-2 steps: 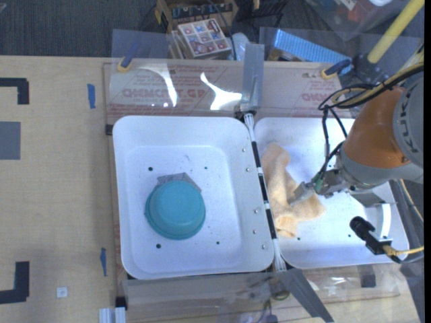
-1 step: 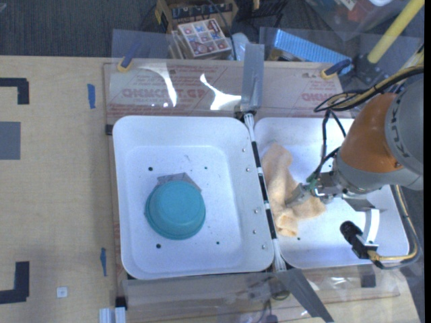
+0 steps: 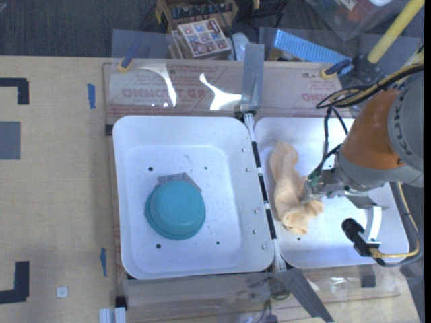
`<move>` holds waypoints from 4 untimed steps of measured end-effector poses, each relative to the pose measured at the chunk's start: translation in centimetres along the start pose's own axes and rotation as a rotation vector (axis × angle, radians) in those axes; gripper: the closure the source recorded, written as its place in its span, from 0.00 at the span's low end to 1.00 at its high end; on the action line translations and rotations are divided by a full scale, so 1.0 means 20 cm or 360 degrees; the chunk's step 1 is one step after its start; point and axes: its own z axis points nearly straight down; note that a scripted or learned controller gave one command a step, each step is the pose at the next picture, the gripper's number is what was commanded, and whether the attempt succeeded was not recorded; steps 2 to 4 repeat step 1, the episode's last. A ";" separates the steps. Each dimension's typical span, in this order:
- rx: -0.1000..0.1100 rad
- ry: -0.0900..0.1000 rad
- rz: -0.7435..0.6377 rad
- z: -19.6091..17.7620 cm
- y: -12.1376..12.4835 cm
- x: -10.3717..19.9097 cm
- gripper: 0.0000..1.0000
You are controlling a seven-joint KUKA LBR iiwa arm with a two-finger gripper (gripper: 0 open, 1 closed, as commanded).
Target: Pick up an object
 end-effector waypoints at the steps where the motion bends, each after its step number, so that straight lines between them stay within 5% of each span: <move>1: 0.0024 0.0001 -0.0181 -0.41 0.28 0.21 1.00; 4: 0.0024 0.0001 -0.0181 -0.41 0.28 0.21 1.00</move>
